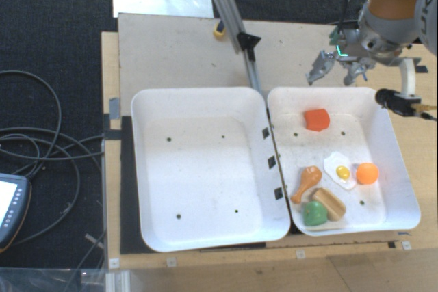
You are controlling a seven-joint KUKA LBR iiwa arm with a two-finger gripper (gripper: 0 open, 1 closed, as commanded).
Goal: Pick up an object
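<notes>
My gripper hangs above the back rim of the right bin, open, with nothing between its fingers. Below and slightly left of it a red block lies near the bin's back. Toward the front lie a fried egg, an orange ball, a tan chicken drumstick, a brown bread piece and a green round object.
The left bin sits beside the right one, sharing a middle edge with black clips. A slanted metal pole crosses the bench behind the bins. Cables and a tablet lie on the floor at the left.
</notes>
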